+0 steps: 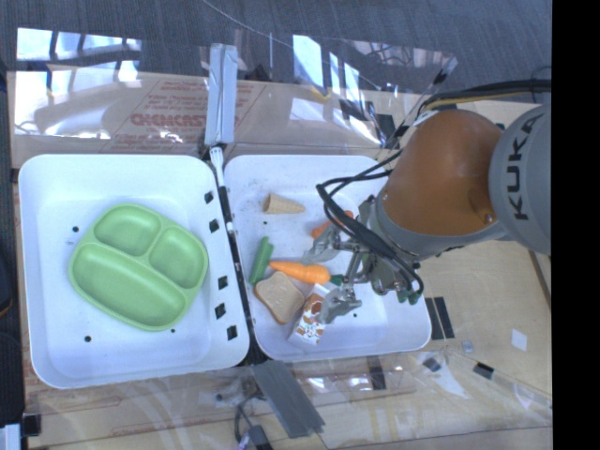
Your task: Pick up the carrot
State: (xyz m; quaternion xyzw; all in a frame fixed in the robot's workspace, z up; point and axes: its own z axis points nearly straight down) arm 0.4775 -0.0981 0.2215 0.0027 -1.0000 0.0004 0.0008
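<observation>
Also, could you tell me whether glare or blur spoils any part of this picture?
Camera view: bright sky-blue reflections glare off the clear panel behind the bins; the bins' white floors are evenly lit with soft shadows; the carrot and the green plate are sharp enough; the gripper is cluttered with cables, so its fingers are hard to read.

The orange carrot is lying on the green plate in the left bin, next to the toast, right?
Not quite. The orange carrot lies in the right white bin, beside the slice of toast. The green divided plate sits in the left white bin with no carrot on it. The camera view shows this.
</observation>
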